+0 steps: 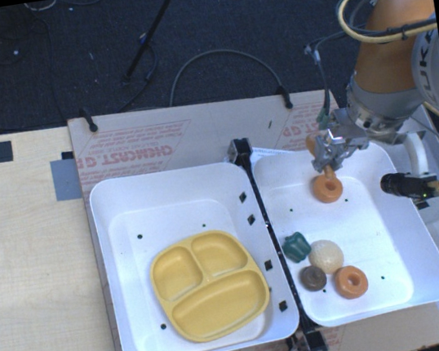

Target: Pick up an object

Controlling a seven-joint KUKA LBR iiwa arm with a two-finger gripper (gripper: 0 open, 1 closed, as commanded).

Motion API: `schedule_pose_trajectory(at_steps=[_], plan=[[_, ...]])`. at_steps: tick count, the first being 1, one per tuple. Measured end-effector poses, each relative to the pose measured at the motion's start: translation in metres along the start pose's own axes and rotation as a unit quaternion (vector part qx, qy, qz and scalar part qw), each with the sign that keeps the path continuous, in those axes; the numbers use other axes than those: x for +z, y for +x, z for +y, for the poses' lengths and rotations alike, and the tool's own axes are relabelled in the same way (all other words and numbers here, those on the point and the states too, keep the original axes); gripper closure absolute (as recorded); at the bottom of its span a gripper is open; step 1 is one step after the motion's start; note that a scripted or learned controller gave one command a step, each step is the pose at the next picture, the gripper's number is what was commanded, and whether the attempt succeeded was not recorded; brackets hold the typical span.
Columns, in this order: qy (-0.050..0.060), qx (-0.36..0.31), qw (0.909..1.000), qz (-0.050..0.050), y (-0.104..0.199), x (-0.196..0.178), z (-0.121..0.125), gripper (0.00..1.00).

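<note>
Gripper (pixel 329 160) hanging directly above the upper orange ring (pixel 328 188) in the right bin (pixel 431 261), tip just over the ring's far edge; can't tell finger state from this angle, and can't confirm contact with the ring. Nothing visibly between the fingers, so not calling it a grasp. Ring itself lying flat on the bin floor, toward the bin's far wall and well apart from the cluster nearer the camera: green piece (pixel 296 245), cream ball (pixel 326 256), dark round piece (pixel 313 278), second orange ring (pixel 352 282). Yellow divided plate (pixel 210 283) off in the left bin (pixel 120 227), well clear of the ring. Likely failure modes: flat, low ring gives little to close on, so fingers probably skid over the top or pinch one edge and flip it out; descent slightly off centre likely shoves the ring toward the far wall rather than straddling it; pressing too deep risks jamming on the bin floor. Cluster too far off to interfere.
</note>
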State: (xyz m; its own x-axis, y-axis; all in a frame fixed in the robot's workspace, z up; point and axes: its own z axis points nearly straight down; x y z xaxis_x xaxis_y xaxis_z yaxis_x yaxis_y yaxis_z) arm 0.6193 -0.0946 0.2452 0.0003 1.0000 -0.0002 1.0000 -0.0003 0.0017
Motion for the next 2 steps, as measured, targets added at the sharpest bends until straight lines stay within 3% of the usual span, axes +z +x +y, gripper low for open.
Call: schedule_pose_trajectory(at_steps=[2], plan=[[0.004, -0.002, 1.0, 0.001, 0.116, 0.011, -0.028, 1.0]])
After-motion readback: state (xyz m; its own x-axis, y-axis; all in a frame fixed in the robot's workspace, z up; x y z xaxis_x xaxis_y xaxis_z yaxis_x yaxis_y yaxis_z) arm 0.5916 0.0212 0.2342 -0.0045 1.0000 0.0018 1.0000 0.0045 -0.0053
